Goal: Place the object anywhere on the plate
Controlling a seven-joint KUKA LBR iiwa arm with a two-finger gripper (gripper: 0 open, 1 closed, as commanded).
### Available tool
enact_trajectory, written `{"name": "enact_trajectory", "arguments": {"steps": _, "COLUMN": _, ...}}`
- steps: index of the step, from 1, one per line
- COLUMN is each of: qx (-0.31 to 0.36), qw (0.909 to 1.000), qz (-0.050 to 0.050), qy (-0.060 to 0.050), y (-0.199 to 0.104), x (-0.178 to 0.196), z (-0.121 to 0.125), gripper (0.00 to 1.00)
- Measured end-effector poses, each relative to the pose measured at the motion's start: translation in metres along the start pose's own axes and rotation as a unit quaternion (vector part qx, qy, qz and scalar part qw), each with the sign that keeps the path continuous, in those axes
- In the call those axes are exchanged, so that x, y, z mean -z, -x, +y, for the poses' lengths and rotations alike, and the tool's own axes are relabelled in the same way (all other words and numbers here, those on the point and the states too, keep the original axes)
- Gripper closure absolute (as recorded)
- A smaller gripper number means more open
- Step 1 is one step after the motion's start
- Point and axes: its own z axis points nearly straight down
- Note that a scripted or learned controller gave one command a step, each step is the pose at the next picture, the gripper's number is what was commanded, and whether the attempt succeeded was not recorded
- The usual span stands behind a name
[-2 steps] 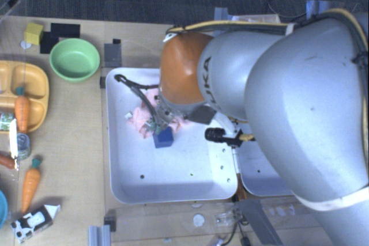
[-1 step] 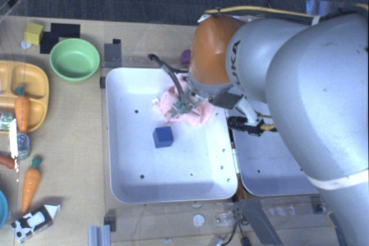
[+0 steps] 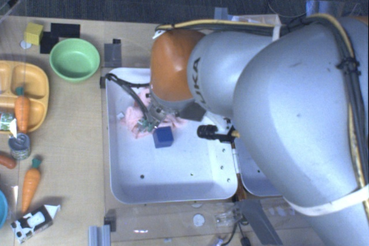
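Task looks early: blue block (image 3: pixel 163 136) lies loose on left bin (image 3: pixel 173 181) floor, mid-bin, touching pink plate (image 3: pixel 134 117) edge, seemingly not on it.

Gripper (image 3: pixel 151 121) sits over plate, just beside block; grip state: cannot tell.

Arm (image 3: pixel 259 101) hides right bin.

Far-left bench corner: green bowl (image 3: pixel 74 59).

The arm (image 3: pixel 288 106) looks like smooth, satin grey metal with a glossy orange band (image 3: pixel 173 66). The white bin (image 3: pixel 173 176) seems matt plastic, the bench (image 3: pixel 75 152) pale wood, the green bowl (image 3: pixel 74 59) smooth plastic.
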Motion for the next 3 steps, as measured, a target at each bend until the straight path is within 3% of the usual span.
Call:
{"name": "enact_trajectory", "arguments": {"steps": 1, "qx": -0.197, "qw": 0.9803, "qz": 0.001, "qy": -0.009, "y": 0.078, "x": 0.002, "z": -0.063, "gripper": 1.0}}
{"name": "enact_trajectory", "arguments": {"steps": 2, "qx": -0.028, "qw": 0.9996, "qz": 0.003, "qy": -0.01, "y": 0.075, "x": 0.09, "z": -0.082, "gripper": 1.0}}
{"name": "enact_trajectory", "arguments": {"steps": 3, "qx": 0.017, "qw": 0.9998, "qz": 0.007, "qy": -0.012, "y": 0.012, "x": 0.054, "z": -0.042, "gripper": 1.0}}
